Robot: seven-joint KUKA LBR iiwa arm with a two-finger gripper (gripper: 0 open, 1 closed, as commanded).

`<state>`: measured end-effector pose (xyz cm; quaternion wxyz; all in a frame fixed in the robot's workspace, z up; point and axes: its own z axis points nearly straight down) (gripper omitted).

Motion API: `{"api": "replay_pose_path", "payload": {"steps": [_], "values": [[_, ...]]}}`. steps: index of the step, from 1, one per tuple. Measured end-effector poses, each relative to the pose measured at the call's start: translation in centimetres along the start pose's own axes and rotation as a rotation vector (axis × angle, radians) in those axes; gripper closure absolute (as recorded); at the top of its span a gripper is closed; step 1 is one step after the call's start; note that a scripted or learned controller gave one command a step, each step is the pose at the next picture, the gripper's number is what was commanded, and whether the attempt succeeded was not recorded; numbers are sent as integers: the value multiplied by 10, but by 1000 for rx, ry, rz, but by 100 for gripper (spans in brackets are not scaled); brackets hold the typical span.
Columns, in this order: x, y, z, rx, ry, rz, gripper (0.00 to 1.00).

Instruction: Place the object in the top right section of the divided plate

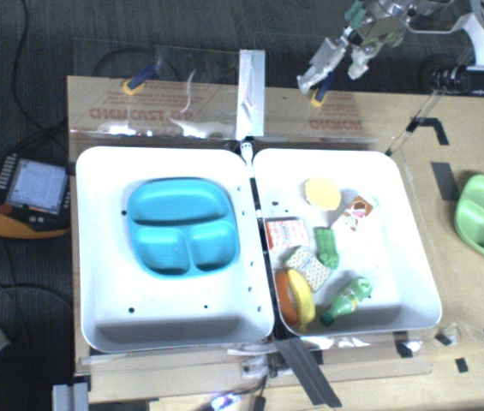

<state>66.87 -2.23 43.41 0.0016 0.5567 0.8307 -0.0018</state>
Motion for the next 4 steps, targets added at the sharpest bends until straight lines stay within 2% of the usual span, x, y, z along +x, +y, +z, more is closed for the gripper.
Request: {"api": "replay_pose_path", "payload": {"steps": [2, 3, 4], "values": [[0, 0, 0, 0, 0, 0, 0], [9, 4, 52, 1, 1, -42, 0], [50, 21, -1, -2, 1, -263, 0]]}}
